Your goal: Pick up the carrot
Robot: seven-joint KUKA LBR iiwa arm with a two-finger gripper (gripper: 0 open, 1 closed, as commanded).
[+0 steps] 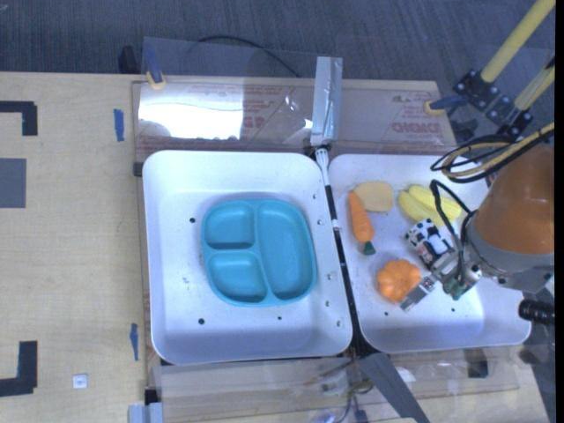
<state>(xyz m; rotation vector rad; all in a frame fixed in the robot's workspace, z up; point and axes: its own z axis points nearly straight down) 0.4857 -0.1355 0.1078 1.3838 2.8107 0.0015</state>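
The carrot is orange with a small green end and lies lengthwise near the left wall of the right bin. My gripper hangs over the middle of that bin, to the right of and below the carrot, well apart from it. It is open, and nothing sits between its fingers. One fingertip is right beside a round orange fruit. The grey arm with its orange band covers the bin's right side.
The right bin also holds a pale yellow piece, a yellow banana-like item and a small black-and-white object. In the left bin lies a blue divided plate. Cables loop above the arm.
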